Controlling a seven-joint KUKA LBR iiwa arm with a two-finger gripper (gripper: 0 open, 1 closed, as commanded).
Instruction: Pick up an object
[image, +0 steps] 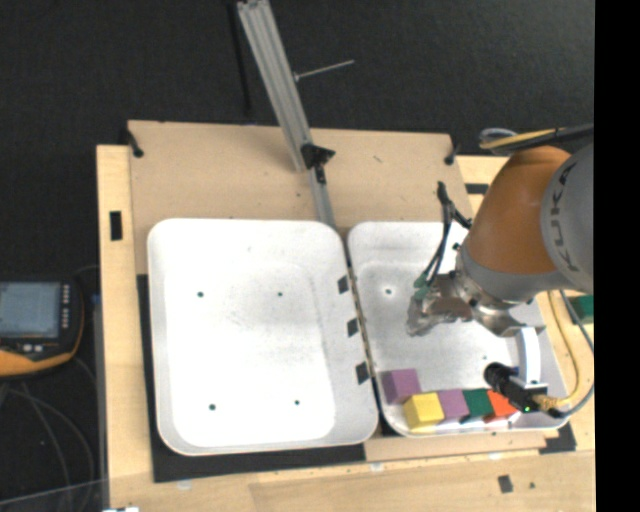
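Underneath, two white bins on a tan bench, black floor around; hand state unclear.

A pale wooden bench stands on a dark, speckled carpet floor, evenly lit from above. A grey metal strut slants down from the top edge to the bench's middle. At the left, a small device with a grey screen rests on the floor, thin cables trailing below it.
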